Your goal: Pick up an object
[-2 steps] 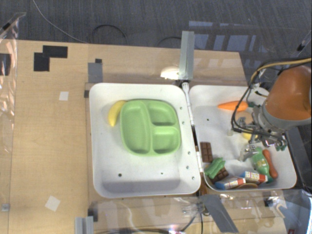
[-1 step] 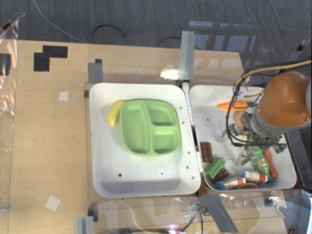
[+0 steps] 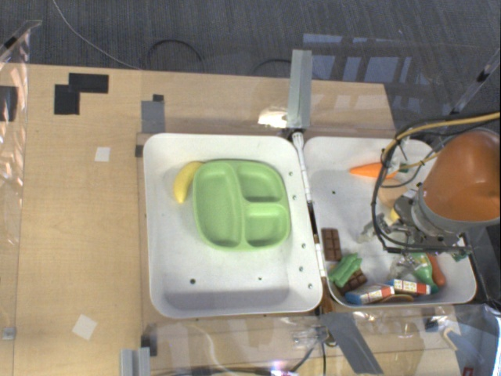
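Note:
The right bin (image 3: 344, 202) holds an orange carrot-shaped piece (image 3: 366, 171) near its back, a brown chocolate bar (image 3: 331, 244), a green and brown item (image 3: 345, 272), and a red, white and blue tube (image 3: 389, 292) along the front wall. My arm's orange band (image 3: 468, 180) and grey wrist (image 3: 427, 225) hang over the bin's right side. The gripper (image 3: 419, 263) reaches down among small green and red items (image 3: 427, 271) at the front right corner; the wrist and cables hide its fingers.
The left bin (image 3: 168, 284) carries a green divided plate (image 3: 239, 204) with a yellow banana (image 3: 184, 181) beside its left rim. A grey metal post (image 3: 299, 88) stands behind the wall between the bins. Black cables (image 3: 387, 210) loop beside the wrist.

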Controlling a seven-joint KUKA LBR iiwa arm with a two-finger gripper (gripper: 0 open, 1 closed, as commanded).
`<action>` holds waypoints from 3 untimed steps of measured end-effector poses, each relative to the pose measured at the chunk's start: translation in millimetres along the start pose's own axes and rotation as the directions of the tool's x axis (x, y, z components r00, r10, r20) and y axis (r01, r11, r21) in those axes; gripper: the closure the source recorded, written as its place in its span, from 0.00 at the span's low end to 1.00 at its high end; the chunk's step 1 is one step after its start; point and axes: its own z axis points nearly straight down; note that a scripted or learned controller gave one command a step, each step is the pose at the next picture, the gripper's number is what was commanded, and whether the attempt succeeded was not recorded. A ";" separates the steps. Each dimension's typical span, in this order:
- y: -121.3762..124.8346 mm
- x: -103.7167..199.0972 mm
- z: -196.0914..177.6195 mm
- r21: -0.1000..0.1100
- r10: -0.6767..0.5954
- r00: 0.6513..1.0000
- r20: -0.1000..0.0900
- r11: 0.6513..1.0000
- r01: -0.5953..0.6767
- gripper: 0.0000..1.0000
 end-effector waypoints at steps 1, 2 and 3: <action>-41.5 -67.7 3.3 -0.005 -0.193 0.981 -0.003 0.981 0.193 0.00; -17.5 -42.0 1.6 -0.004 -0.131 0.991 -0.002 0.991 0.131 0.00; -95.4 -51.9 4.6 -0.008 -0.355 0.935 -0.005 0.935 0.355 0.00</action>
